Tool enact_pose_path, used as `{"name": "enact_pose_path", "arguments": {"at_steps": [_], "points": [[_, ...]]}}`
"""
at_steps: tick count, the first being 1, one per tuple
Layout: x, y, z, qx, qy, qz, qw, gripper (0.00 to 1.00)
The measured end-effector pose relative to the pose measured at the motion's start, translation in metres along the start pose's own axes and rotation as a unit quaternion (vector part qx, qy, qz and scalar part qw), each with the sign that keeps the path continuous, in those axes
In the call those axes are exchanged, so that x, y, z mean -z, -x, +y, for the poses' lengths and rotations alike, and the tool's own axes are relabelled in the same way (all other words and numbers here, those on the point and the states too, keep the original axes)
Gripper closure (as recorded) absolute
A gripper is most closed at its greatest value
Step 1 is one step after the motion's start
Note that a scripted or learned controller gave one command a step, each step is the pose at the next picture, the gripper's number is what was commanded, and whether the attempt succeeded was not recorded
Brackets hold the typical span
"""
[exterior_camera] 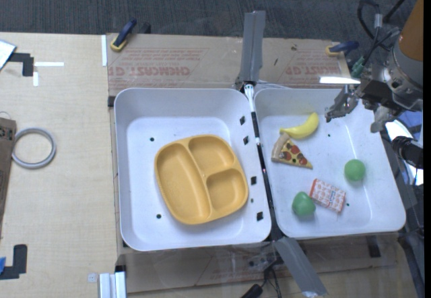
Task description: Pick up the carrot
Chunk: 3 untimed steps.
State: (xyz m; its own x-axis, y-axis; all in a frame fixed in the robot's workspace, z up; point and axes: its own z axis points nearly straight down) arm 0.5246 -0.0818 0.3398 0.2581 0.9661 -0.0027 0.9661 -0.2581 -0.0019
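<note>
Pale tabletop (60, 222) carries two white bins. You cannot tell where the carrot lies. A banana (302, 127) sits just left of the gripper (340, 109), whose opening you cannot judge. Approach stage: locate the carrot first.

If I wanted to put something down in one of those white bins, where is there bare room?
The left bin has bare floor in a band around the yellow divided plate, widest along its far side. In the right bin, the toys cluster mid-floor: banana, pizza slice, two green balls, red packet. Its near strip is bare.
</note>
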Motion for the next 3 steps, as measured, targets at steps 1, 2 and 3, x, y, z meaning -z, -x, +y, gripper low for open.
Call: {"name": "enact_pose_path", "arguments": {"at_steps": [1,2,3], "points": [[-0.106,-0.051,-0.007,-0.031,-0.001,0.000,0.9995,0.00],[-0.063,-0.038,0.016,-0.111,-0.001,0.000,0.9938,0.00],[-0.055,-0.037,0.017,-0.111,-0.002,-0.002,0.9938,1.00]]}}
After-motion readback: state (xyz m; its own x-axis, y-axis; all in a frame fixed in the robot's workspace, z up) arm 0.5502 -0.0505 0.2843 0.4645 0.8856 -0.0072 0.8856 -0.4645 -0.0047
